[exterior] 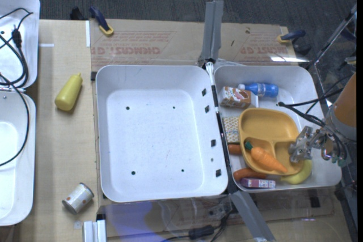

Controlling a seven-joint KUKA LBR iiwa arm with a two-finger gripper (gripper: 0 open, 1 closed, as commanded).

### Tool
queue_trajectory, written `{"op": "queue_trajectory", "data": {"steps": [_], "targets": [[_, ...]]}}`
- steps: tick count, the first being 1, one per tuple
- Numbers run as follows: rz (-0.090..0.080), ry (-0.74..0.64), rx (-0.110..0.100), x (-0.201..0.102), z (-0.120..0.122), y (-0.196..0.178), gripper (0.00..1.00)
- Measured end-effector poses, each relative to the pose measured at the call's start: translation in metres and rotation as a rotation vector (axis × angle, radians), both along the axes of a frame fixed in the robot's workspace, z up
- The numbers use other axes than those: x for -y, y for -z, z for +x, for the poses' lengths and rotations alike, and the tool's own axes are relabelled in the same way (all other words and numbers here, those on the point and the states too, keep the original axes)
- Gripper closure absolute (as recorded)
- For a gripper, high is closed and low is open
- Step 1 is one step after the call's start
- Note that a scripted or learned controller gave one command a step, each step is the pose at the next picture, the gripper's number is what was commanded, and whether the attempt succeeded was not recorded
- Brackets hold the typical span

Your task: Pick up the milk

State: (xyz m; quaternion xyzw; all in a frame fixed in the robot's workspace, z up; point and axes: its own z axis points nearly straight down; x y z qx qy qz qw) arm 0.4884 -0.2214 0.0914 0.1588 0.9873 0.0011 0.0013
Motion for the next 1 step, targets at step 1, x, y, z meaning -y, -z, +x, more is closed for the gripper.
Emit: {"op": "queue_trajectory", "data": {"steps": [1], "targets": [[0.000, 0.205, -0.003, -0.0363, 0.1108, -0.0863, 1.00]]}}
